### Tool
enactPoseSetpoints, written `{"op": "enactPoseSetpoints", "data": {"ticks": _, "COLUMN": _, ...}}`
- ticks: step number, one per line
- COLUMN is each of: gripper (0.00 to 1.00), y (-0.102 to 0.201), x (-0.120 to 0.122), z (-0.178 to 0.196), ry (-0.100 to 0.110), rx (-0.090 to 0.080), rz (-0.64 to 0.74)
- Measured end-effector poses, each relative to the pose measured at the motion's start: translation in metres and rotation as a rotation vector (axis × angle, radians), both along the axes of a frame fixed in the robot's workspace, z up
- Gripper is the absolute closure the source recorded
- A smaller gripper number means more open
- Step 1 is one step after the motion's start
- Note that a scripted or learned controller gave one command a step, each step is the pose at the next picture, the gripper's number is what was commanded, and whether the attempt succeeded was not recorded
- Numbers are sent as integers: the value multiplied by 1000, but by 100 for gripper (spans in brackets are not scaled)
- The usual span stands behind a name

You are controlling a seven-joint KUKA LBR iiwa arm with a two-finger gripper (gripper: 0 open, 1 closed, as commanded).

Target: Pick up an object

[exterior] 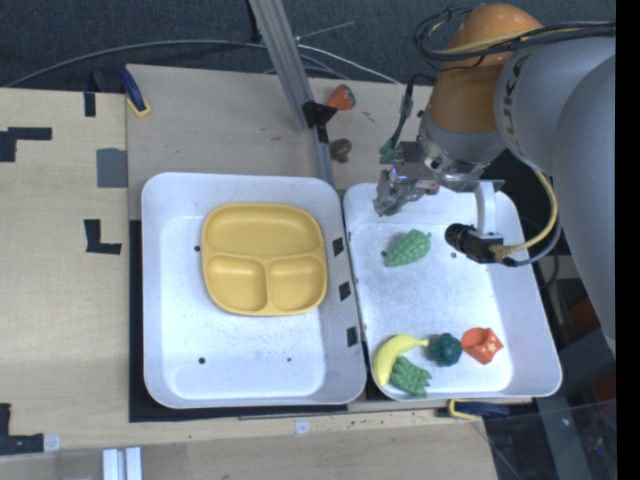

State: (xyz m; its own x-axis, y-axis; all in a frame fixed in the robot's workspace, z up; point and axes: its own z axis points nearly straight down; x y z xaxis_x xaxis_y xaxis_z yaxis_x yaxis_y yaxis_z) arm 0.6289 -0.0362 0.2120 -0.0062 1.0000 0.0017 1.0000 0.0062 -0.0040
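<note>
Gripper (392, 200) above the right bin's (520, 298) far left corner, holding nothing.
Its finger spread cannot be told. A green grape bunch (407, 248) lies just nearer. The bins sit on a pale wooden bench (200, 118).

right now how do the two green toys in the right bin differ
The green grapes lie alone near the far end of the right bin, close below the gripper; the green leafy toy sits at the near edge, touching the banana. The grapes look paler and rounded, the leafy toy darker and jagged. Both are small green play food.
</note>
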Motion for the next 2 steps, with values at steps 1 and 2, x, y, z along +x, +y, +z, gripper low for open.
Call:
{"op": "enactPoseSetpoints", "data": {"ticks": 1, "gripper": 100, "y": 59, "x": -19, "z": -1, "ry": -1, "rx": 0, "rz": 1}}
{"op": "enactPoseSetpoints", "data": {"ticks": 2, "gripper": 100, "y": 110, "x": -35, "z": -4, "ry": 0, "rx": 0, "rz": 1}}
